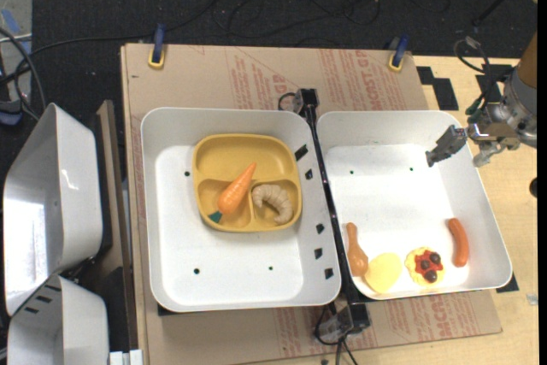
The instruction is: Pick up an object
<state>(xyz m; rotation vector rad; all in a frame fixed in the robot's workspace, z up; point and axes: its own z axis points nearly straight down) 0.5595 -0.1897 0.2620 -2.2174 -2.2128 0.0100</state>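
The bench (214, 77) is a brown board carrying two shallow white bins side by side. The left bin (171, 269) holds a yellow divided plate (214, 154), with a toy carrot (237, 188) lying slantwise across its divider and a pale curled shrimp (274, 201) in the compartment just beside it. The right bin (402, 201) is bare through its middle; its things lie along the near edge: an orange drumstick (355, 248) near the wall shared with the left bin, a flat yellow disc (384, 269) touching the drumstick's fat end, a small tart topped with dark berries (425, 265) just beside the disc, and a little sausage (460, 241) near the right wall.

The arm (523, 98) comes in from the right, and the gripper (470, 143) hangs over the far right corner of the right bin, well apart from all four pieces. One dark finger (446, 144) juts leftward; nothing lies between the fingers, but how wide they stand cannot be told from here.

This looks like the approach step, with no piece chosen or touched yet. The sausage seems the closest target. The next move would call for carrying the gripper toward the near edge, lining the fingers across the sausage's narrow width, and coming down clear of the bin wall
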